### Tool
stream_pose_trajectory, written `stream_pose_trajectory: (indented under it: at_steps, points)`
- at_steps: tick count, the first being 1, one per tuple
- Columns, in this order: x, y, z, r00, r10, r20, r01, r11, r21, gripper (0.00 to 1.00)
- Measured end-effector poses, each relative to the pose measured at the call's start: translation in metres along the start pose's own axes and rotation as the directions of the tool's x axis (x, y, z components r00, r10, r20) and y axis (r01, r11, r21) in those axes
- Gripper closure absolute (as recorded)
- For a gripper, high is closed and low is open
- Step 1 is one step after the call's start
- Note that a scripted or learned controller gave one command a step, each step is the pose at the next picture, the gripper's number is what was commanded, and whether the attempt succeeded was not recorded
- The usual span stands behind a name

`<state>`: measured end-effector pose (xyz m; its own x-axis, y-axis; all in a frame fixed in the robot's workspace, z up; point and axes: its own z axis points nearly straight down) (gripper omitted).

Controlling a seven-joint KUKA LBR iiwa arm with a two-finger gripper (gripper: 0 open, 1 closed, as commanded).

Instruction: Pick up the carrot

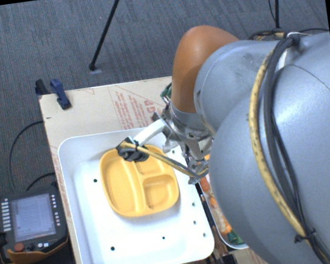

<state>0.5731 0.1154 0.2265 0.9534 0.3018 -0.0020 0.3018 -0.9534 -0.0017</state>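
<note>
carrot, judged the orange-green sliver at the left wall of the right bin, lies near the gripper toward the bench front, mostly under the arm; long axis and gripper state cannot be told.

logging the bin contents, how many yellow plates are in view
1. The yellow plate lies in the left white bin, near its middle. The arm covers most of the bench to the right, so another could be hidden there.
</note>
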Motion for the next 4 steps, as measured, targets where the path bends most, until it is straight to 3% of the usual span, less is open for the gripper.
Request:
stream_pose_trajectory:
  at_steps: [1,2,3,4]
  points:
    - [-0.034,-0.012,0.095,0.998,0.066,0.004,-0.066,0.998,0.001,0.0]
    - [-0.074,-0.046,0.138,0.967,-0.254,-0.005,0.254,0.967,-0.005,0.0]
    - [-0.072,-0.046,0.127,0.967,-0.254,-0.01,0.254,0.967,-0.006,1.0]
    - [-0.062,-0.087,0.114,1.0,0.001,0.003,-0.001,1.0,0.0,1.0]
